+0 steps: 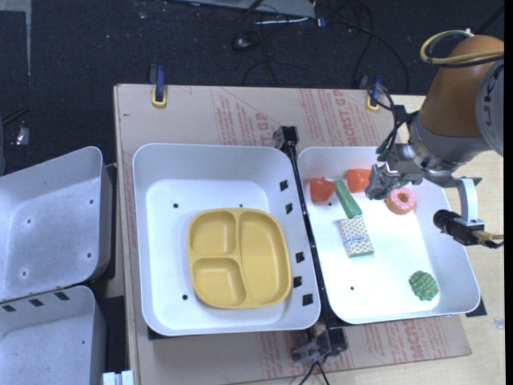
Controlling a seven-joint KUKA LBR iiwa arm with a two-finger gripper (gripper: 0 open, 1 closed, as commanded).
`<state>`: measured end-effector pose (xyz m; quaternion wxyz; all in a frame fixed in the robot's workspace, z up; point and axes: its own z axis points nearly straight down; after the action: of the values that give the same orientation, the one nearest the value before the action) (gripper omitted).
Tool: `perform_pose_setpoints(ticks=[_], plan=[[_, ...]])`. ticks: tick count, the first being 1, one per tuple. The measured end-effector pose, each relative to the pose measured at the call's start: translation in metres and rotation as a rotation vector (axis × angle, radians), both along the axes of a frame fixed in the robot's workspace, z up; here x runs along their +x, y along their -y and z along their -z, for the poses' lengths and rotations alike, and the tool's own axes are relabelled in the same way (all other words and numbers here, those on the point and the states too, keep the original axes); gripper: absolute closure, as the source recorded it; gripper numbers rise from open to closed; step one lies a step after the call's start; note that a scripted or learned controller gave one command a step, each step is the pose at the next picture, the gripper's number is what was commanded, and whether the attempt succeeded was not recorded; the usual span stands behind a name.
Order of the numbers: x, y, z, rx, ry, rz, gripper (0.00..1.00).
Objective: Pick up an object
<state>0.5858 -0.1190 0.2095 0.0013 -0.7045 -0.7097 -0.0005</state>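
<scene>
The right bin (449,295) holds a red piece (321,189), an orange piece (357,179), a green stick (348,200), a patterned pale block (355,237), a pink ring-shaped toy (400,201) and a green bumpy ball (423,285). My gripper (385,180) hangs over the bin's far part, between the orange piece and the pink ring, close to both. Nothing shows between its fingers.
The left bin (160,175) carries a yellow divided plate (239,257). A black divider with clips runs between the bins (303,231). Two spare white bins (48,215) lie off the bench at the left. Cables lie on the dark floor behind.
</scene>
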Motion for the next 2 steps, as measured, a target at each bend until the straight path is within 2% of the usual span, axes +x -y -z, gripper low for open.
perform_pose_setpoints(ticks=[2], plan=[[-0.019,-0.108,-0.022,0.0,0.001,0.0,1.0]])
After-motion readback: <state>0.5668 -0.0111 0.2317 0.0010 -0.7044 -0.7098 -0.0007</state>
